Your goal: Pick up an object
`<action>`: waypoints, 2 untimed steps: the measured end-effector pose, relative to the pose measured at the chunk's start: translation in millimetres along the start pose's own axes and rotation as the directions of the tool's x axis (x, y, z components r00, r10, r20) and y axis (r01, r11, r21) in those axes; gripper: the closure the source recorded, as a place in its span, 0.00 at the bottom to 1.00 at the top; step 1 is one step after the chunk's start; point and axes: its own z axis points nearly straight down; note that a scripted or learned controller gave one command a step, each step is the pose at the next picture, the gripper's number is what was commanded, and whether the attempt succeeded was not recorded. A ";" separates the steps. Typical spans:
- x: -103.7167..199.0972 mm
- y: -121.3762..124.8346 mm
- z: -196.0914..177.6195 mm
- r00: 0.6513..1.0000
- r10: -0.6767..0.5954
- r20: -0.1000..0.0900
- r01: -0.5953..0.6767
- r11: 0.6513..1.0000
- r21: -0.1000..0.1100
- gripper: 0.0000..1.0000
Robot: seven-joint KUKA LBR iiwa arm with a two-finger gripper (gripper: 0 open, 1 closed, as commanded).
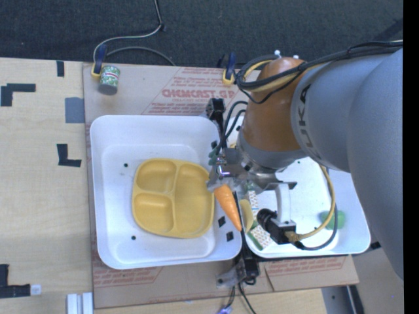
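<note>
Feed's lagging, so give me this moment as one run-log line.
arm: over bin divide | tool: at orange carrot, grasp unconfirmed | yellow divided plate: left bin | green object: right bin

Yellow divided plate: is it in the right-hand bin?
No. The yellow divided plate lies flat in the left bin, while the arm hangs over the right bin.

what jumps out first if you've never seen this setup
The big grey arm with its orange band comes in from the right and covers much of the right bin. Next, a yellow divided plate lies in the left bin. An orange carrot sits below the wrist, at the seam between the bins.
</note>
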 end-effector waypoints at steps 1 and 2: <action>-13.4 45.9 27.9 1.000 0.002 0.002 -0.002 1.000 0.000 1.00; -24.8 13.1 41.4 1.000 0.001 0.001 -0.001 1.000 0.001 1.00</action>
